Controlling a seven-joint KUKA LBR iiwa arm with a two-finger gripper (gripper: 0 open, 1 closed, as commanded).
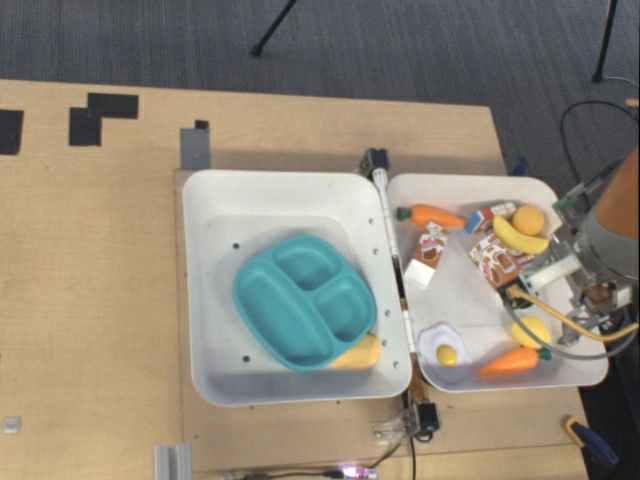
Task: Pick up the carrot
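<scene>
The gripper [583,308] is hovering over the right bin [455,268] near a carrot [509,361]; its grip state is impossible to tell; another carrot [436,216] is lying far off.

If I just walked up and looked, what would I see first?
Probably the big teal divided plate in the left bin, with something yellow poking out from under its near edge. Next, the jumble of toy food in the right bin: a carrot near the far edge, another carrot near the front, a banana and a fried egg.
</scene>
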